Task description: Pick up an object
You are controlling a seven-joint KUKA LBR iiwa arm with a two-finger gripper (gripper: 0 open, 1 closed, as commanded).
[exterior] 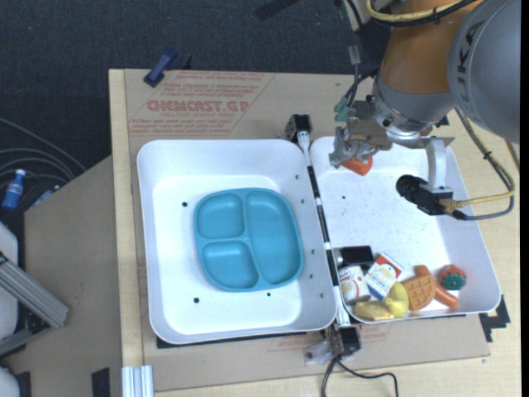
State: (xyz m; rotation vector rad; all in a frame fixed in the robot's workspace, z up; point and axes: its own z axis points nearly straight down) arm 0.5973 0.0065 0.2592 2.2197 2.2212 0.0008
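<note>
Toys sit heaped in the near corner of the right bin: small carton, yellow piece, waffle-like piece, red-green piece, black block just beside them. Left bin holds a blue divided plate, mid-floor, well apart from the heap.

Farther back, hand hangs over the far-left corner of the right bin, w/ a small orange thing right under its tips. Looks like the grab step is on, prob. at that orange thing. Can't tell how far open the hand is, or whether it has hold of the thing or it's only lying beneath.

Next move, as I judge: lift straight up and check that it comes along. Bin's divider wall is close on the left; cable and black fitting hang near on the right, could snag.

Beyond the bins, tabletop carries a blue clip at its far edge.
</note>
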